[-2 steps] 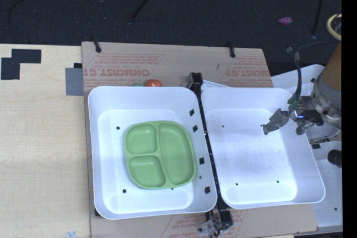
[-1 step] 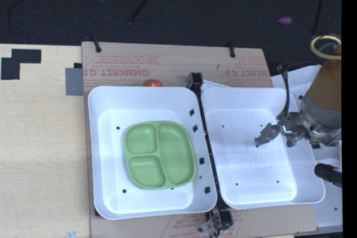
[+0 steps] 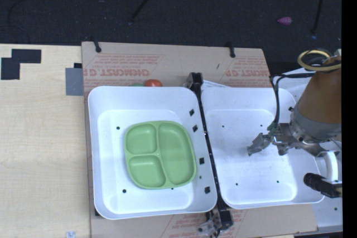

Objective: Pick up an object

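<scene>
Lying flat in the left bin (image 3: 106,103), a green divided plate (image 3: 160,154) with three compartments sits slightly right of centre on the bin floor. Gripper (image 3: 257,146) hangs over the right bin (image 3: 234,100), well apart from the plate, across the divider between bins. Jaw state: cannot tell; nothing visible between them. Small red-orange object (image 3: 152,83) rests just behind the left bin's far rim, on cardboard (image 3: 167,64).
</scene>
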### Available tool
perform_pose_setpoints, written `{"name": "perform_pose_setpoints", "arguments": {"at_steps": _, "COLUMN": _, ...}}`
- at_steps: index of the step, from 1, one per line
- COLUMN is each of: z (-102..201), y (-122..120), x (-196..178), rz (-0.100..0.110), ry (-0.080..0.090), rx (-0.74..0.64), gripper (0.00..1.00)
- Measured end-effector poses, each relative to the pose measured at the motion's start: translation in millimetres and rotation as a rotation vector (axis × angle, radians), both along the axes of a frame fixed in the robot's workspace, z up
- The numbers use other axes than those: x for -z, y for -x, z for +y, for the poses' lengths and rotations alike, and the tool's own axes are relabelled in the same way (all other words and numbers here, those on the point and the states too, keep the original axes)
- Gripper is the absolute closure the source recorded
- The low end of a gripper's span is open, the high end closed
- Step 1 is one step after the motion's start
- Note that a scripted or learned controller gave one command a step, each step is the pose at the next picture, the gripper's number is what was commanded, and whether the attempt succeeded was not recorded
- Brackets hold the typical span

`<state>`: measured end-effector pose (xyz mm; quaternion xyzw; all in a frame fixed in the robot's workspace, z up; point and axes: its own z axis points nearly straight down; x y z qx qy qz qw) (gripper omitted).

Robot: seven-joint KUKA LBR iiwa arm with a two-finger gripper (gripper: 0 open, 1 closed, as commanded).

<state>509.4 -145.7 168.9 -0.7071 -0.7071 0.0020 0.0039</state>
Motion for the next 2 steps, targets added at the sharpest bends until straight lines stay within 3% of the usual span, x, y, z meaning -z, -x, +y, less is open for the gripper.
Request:
{"name": "perform_pose_setpoints", "arguments": {"at_steps": 1, "z": -3, "y": 2, "x": 44, "rz": -0.002, "ry": 0.0, "rx": 0.0, "gripper": 0.0}}
{"name": "perform_pose_setpoints", "arguments": {"at_steps": 2, "z": -5, "y": 2, "x": 32, "rz": -0.003, "ry": 0.001, "rx": 0.005, "gripper": 1.0}}
